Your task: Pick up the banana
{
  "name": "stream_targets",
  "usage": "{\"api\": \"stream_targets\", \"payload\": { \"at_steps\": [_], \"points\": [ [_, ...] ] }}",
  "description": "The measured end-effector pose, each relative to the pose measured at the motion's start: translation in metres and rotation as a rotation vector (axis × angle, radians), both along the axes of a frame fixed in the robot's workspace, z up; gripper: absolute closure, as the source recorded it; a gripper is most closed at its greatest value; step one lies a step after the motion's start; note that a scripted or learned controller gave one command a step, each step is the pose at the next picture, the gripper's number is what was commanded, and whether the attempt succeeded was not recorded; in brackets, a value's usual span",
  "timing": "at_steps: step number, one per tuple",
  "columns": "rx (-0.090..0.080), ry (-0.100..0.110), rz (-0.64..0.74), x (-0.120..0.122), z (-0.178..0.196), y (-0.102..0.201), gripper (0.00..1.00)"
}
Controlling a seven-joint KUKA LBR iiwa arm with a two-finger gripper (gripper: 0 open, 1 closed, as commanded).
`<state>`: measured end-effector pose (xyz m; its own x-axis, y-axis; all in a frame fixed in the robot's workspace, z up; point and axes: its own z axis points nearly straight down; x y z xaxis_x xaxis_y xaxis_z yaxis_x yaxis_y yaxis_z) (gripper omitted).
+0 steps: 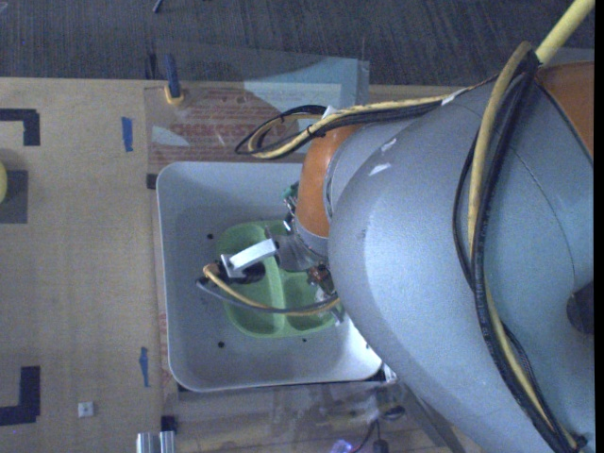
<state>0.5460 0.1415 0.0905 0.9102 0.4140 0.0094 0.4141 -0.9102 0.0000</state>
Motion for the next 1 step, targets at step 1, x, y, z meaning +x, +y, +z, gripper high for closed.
{"api": "stream_targets", "payload": {
  "at_steps": [1],
  "points": [
    [-0.004,-0.002,-0.15,0.0643,0.0002,0.0576,0.0]
  ]
}}
